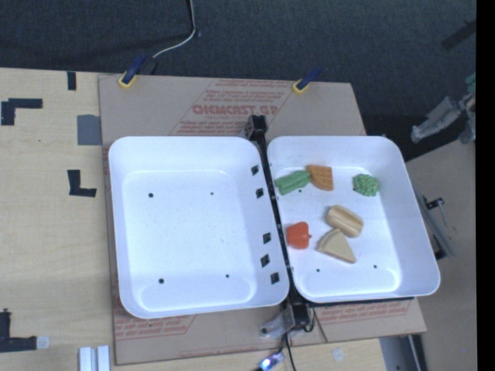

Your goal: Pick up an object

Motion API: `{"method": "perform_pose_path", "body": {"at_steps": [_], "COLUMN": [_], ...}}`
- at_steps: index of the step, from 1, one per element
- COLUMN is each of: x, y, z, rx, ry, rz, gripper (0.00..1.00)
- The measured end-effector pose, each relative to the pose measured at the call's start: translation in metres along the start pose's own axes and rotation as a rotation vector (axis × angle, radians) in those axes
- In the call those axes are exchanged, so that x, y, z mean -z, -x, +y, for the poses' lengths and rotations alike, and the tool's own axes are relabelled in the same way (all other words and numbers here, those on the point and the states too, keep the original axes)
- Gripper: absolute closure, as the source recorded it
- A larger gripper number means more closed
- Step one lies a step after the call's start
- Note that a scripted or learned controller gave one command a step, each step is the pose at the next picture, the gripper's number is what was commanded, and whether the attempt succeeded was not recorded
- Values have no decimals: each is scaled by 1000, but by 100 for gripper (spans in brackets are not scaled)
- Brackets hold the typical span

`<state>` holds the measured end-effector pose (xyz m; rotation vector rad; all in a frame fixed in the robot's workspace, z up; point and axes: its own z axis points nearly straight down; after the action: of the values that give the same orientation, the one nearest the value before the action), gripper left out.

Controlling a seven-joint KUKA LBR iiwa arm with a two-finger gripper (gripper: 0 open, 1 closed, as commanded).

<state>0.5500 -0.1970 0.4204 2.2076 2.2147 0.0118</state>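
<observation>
The right bin (402,207) holds several small toy foods. A long green piece (292,182) lies next to an orange-brown piece (320,177) near the divider. A bumpy green piece (366,185) sits further right. Below them lie a tan roll (345,220), a red-orange piece (298,235) and a tan wedge (337,246). My gripper (442,120) shows as a grey shape at the right edge, above the bench and outside the right bin's far right corner, apart from every object.
The left bin (186,222) adjoins the right one along a black hinge strip (267,207). Both rest on a cardboard sheet (224,107) held by blue and yellow clamps. A cable (186,22) runs over the dark floor at the back.
</observation>
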Motion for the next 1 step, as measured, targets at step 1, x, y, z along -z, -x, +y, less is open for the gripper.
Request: {"method": "perform_pose_path", "body": {"at_steps": [1], "x": [121], "y": [15], "z": [-64], "rx": [-5], "ry": [-1], "rz": [-2], "gripper": [0]}}
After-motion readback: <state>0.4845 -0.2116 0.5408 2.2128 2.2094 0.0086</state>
